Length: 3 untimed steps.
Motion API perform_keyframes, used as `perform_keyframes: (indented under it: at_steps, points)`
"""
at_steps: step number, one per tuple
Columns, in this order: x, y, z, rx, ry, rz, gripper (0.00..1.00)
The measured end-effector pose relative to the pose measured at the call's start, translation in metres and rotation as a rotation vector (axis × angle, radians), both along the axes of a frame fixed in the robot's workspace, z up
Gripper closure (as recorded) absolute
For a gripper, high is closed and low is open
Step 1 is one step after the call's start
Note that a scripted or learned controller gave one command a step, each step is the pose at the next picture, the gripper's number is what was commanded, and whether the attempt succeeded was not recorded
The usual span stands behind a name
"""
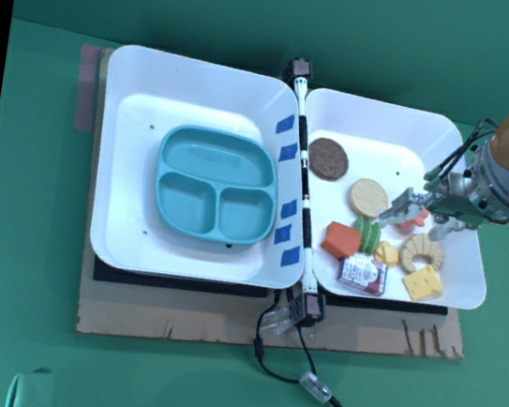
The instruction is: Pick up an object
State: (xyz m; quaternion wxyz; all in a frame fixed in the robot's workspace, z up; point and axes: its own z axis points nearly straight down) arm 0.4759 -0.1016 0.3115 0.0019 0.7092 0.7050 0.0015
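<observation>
The right bin [406, 140] holds several toy foods: a brown round cookie [327, 159], a tan cracker [368, 198], an orange-red wedge [341, 240], a green vegetable [368, 234], a small yellow piece [386, 253], a ring-shaped pastry [420, 254], a cheese wedge [423, 284] and a printed packet [364, 272]. My gripper [420, 220] hangs low over the bin's right half, open. Its fingers stand to either side of a small red piece [409, 225], which they partly hide. I cannot tell whether they touch it.
A teal divided plate [216, 185] lies in the left bin [141, 77]. A taped divider [299, 171] runs between the two bins. A cable [322, 388] trails off the bench's front edge.
</observation>
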Motion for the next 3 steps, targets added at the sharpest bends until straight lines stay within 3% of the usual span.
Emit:
perform_keyframes:
  at_steps: [1,2,3]
  points:
    - [0.041,-0.001,-0.116,-0.003,-0.008,-0.001,0.0]
    - [0.044,-0.003,-0.102,-0.006,-0.018,-0.007,1.0]
    - [0.02,0.058,0.03,-0.001,-0.006,0.001,1.0]
